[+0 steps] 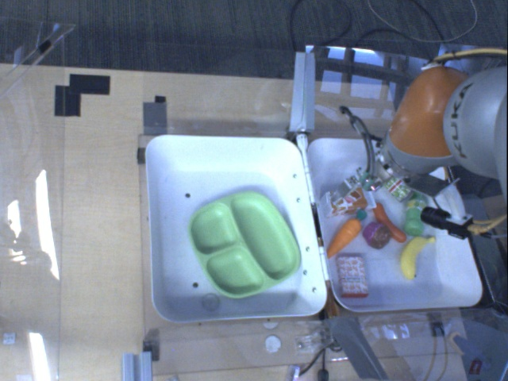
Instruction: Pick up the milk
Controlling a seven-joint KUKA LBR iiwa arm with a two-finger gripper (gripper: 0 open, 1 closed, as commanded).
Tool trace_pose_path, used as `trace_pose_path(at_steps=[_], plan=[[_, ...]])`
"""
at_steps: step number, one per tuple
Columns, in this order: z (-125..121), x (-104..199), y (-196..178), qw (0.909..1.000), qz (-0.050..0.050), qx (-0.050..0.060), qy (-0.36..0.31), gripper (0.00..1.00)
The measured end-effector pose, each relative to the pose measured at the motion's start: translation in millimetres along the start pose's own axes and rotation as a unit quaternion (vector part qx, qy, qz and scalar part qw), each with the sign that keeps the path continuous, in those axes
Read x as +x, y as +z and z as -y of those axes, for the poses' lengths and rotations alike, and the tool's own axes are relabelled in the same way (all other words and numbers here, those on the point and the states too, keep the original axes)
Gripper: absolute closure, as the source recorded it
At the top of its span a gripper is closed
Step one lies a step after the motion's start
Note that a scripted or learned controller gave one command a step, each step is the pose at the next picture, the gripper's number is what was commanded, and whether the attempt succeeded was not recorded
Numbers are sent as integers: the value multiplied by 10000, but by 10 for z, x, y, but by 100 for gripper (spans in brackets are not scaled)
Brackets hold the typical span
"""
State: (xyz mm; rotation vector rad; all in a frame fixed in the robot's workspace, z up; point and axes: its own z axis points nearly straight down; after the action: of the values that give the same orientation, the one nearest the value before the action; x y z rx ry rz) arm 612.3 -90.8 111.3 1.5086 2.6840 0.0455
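Note:
The right bin (456,288) holds a heap of toy food. A small white carton with orange and green print (348,200), which looks like the milk, lies tilted near the bin's left wall at the back. The arm comes in from the upper right, its orange band (421,117) above the bin's back edge. Its gripper (373,179) hangs low over the bin, just right of and above the white carton, close to it. I cannot tell whether it touches the carton.
A pink-red printed box (352,275) lies at the bin's front left. In between are a carrot (344,237), a purple piece (376,234), a red piece (387,221), a green piece (414,219) and a banana (412,257). The left bin (171,173) holds a green divided plate (244,243).

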Motion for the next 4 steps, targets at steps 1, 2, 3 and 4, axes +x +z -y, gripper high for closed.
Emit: trace_pose_path(at_steps=[1,2,3,4], plan=[[179,110,-19,9998,14,-17,-174,0],[169,68,-4,9985,-69,60,539,0],[131,81,-16,9954,2,-12,-954,0],[64,96,-157,9952,-15,-52,-979,100]])
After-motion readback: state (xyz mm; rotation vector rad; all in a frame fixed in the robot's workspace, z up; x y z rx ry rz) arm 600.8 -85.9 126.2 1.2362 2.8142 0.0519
